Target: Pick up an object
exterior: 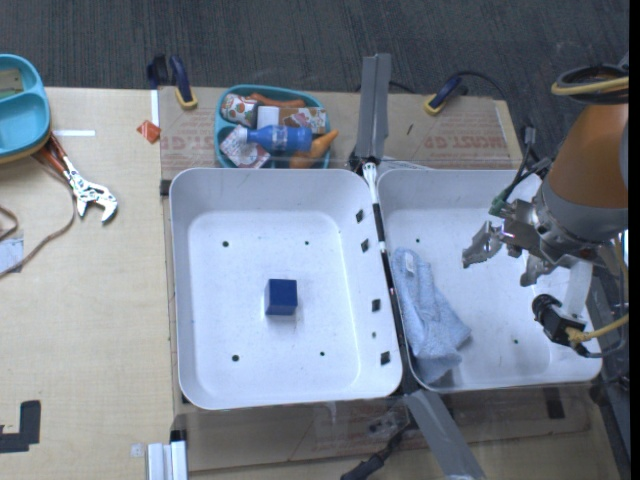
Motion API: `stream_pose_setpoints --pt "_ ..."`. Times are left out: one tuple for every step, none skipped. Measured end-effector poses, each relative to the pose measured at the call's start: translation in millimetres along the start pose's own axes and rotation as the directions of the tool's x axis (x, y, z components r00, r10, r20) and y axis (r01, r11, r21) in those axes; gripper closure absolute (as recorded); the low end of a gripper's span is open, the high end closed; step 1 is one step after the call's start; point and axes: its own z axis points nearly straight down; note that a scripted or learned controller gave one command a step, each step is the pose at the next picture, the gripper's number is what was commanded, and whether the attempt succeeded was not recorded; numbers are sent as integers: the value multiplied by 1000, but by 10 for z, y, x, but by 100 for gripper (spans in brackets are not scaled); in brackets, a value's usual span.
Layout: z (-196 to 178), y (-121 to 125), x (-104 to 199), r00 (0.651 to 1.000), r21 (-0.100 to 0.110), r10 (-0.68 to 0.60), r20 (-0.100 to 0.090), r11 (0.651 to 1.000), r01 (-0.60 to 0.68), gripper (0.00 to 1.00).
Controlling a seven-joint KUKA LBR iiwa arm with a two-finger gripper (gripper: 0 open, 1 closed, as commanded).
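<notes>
A small blue cube (pixel 282 297) rests near the middle of the left bin (pixel 200 218). A crumpled grey-blue cloth (pixel 430 314) lies along the left side of the right bin (pixel 520 363). My gripper (pixel 498 264) hangs over the right bin, to the right of the cloth and well above the floor. It is open, with nothing between its fingers. The grey arm with its orange band (pixel 592 148) comes in from the right edge.
Behind the bins stands a teal tray (pixel 232 108) with several small items. A wrench (pixel 88 196) and a teal dish (pixel 22 108) lie on the bench at far left. Metal brackets (pixel 374 98) sit between the bins.
</notes>
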Motion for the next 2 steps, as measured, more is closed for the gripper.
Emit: stream_pose_setpoints --pt "-394 -43 -130 999 -2 37 0 999 -37 0" --pt "129 -279 557 986 1 166 1 986 -166 0"
